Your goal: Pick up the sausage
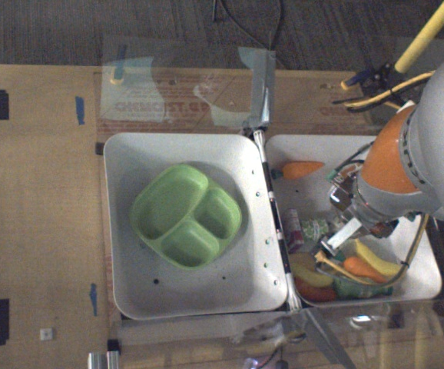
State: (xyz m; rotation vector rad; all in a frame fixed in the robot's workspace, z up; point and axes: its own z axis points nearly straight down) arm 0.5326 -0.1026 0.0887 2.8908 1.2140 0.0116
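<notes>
The sausage (293,232), a short dark reddish-brown piece, lies against the left wall of the right bin (434,281). My gripper (344,204) hangs low over the middle of that bin, a little to the right of the sausage, with the orange-banded wrist above covering most of it. A small green item (314,227) lies between the sausage and the gripper. I see nothing held.
The right bin also holds an orange carrot (303,169) at the back, a yellow banana (377,259), a second orange piece (360,268), a red-and-yellow fruit (311,277) and a green item (354,289) at the front. A green divided plate (187,215) sits in the left bin (130,283).
</notes>
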